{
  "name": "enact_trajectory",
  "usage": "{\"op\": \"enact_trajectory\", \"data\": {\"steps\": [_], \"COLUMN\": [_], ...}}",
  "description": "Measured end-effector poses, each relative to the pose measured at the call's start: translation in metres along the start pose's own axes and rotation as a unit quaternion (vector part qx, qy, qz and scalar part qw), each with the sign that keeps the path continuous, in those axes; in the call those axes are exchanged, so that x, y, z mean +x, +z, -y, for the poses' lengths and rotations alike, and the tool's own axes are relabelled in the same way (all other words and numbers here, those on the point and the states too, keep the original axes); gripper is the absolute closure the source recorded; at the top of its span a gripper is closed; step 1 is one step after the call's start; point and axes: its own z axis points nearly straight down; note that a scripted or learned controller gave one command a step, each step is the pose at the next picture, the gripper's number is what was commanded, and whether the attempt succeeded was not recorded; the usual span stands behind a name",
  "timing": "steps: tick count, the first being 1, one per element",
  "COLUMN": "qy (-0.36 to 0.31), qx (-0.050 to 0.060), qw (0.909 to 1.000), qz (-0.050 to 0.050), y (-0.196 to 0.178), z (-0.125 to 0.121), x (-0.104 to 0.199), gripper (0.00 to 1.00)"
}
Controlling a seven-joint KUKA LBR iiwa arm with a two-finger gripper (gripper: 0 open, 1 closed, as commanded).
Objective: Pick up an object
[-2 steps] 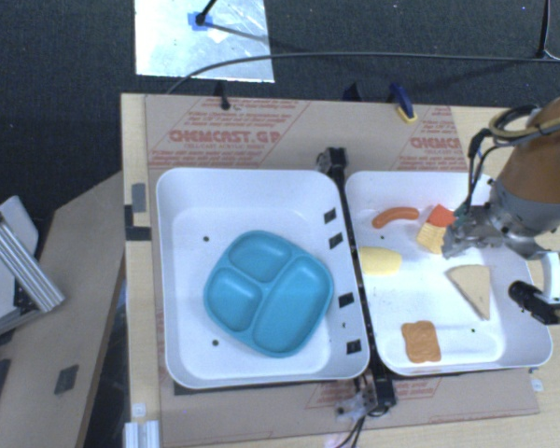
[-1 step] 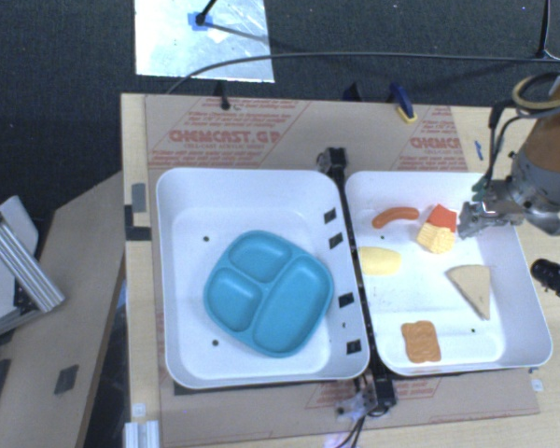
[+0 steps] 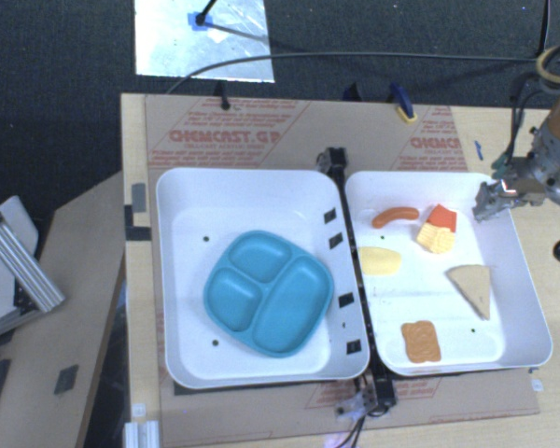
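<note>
A blue divided plate (image 3: 268,292) is lying flat in the left bin (image 3: 191,203), tilted a little off square and sitting toward that bin's near right corner, well apart from anything the arm might take. It is probably there as a place to set things down, since nothing is resting in its three compartments.

The candidates for picking are lying scattered in the right bin (image 3: 518,278), each apart from its neighbours, which is leaving room for fingers to come down around any one of them. Nearest the divider between the bins, a pale yellow toy piece (image 3: 380,261) is lying at mid-depth. Behind it, toward the far edge, a small orange-red sausage (image 3: 395,217) is lying roughly crosswise. By the near edge a brown, toast-like slab (image 3: 420,341) is resting flat. Further right, a red-and-yellow piece (image 3: 438,231) is sitting just right of the sausage, and a tan wedge (image 3: 472,289) is lying toward the right wall.

The gripper (image 3: 493,200) is hanging at the far right corner of the right bin, over its rim rather than above any toy, with nothing showing between its fingers; whether it is spread or closed I cannot tell at this size. Judging by that position, no object is chosen yet, and the red-and-yellow piece is lying nearest to it.
</note>
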Motion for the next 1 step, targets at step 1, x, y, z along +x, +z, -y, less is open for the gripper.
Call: {"op": "enact_trajectory", "data": {"steps": [1], "qy": [-0.002], "qx": [0.003], "qw": [1.0000], "qz": [-0.002], "y": [-0.0039], "z": [0.0000], "x": [0.0557], "gripper": [1.00]}}
